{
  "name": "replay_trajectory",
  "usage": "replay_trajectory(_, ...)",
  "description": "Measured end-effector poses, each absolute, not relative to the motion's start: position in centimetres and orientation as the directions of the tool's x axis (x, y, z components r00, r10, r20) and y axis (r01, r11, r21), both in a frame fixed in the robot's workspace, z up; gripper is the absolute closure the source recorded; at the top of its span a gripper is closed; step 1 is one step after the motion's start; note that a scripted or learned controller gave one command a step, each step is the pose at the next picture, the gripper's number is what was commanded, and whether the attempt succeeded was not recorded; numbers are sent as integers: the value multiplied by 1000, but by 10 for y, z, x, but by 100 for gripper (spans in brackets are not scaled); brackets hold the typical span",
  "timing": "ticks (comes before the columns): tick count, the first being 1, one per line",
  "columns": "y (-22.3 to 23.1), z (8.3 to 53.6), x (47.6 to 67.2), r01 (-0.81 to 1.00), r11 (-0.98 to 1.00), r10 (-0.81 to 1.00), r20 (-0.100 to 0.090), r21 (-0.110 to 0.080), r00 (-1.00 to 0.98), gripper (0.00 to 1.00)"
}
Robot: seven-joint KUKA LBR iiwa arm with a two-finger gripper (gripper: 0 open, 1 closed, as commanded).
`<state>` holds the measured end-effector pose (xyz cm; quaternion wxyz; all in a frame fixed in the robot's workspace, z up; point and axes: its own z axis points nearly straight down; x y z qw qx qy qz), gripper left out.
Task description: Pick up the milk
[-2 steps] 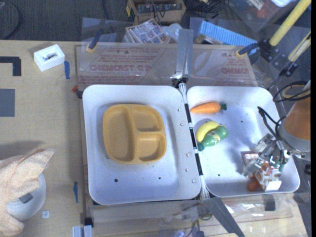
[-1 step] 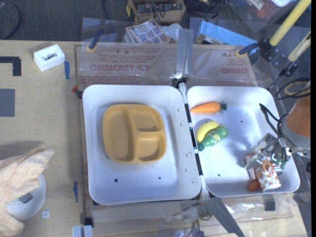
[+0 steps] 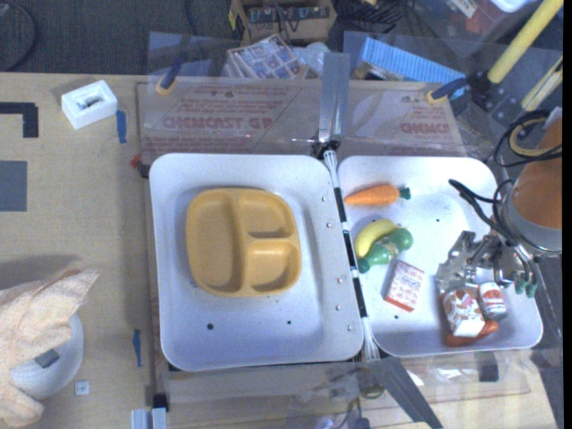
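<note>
The milk [image 3: 461,316], a red and white carton, lies on its side near the front right corner of the right bin [image 3: 429,342]. A small red-capped bottle [image 3: 492,301] rests against its right side. My gripper [image 3: 471,270] hangs just above the carton's far end, reaching in from the right under the orange-banded wrist [image 3: 541,199]. Nothing is seen held in it.
In the right bin there are also a carrot [image 3: 374,195], a yellow banana [image 3: 374,234] beside a green item [image 3: 386,249], and a small flat red and white box [image 3: 405,286]. A yellow divided plate [image 3: 242,240] sits in the left bin [image 3: 179,329]. Black cables [image 3: 474,199] trail by the wrist.
</note>
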<state>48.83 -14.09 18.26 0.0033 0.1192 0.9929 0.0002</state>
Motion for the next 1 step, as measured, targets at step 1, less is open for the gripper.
replay_trajectory(1, -225, 206, 480, 267, 964, 267, -8, -1, -964, 100)
